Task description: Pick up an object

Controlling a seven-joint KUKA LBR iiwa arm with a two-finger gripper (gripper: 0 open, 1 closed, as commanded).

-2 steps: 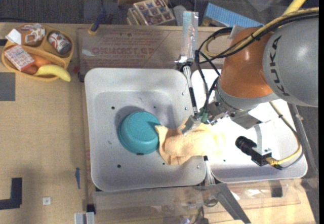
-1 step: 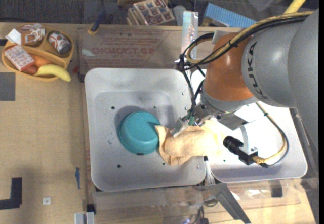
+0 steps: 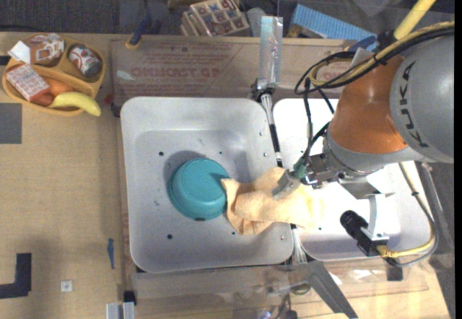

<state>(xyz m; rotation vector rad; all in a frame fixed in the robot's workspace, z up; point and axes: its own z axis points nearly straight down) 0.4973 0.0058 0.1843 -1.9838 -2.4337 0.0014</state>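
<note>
A pale yellow cloth (image 3: 263,209) lies crumpled across the divider between the two bins, partly in the left bin (image 3: 144,238) and partly in the right bin (image 3: 404,231). A teal bowl (image 3: 197,188) sits upside down in the left bin, touching the cloth's left edge. My gripper (image 3: 287,184) comes down from the right with its tip at the cloth's upper fold, right over the divider. The grey and orange arm (image 3: 375,123) hides much of the right bin.
A tray (image 3: 14,86) with a banana and food items sits on the bench at the far left. A metal post (image 3: 271,50) stands behind the bins at the divider. A black part (image 3: 357,227) of the arm hangs over the right bin.
</note>
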